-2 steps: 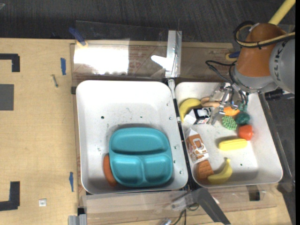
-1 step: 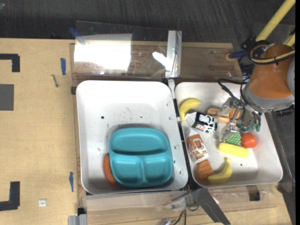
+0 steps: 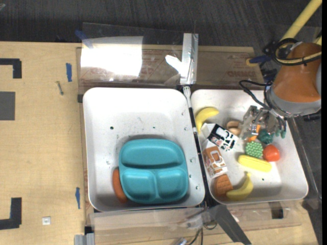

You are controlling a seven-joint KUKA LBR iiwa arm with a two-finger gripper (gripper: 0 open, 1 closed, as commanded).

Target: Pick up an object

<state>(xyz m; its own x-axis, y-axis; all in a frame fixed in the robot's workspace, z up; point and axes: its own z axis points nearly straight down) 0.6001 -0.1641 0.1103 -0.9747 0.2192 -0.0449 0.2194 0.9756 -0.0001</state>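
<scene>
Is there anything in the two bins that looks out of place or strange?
Yes, one thing. In the left bin, an orange item lies mostly hidden under the teal tray, so the tray sits on it rather than flat. What the item is cannot be told. The toys in the right bin are just a loose pile.

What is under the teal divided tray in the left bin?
An orange object sticks out from under the left edge of the teal tray in the left bin. The tray covers the rest, so its shape and type stay hidden.
</scene>
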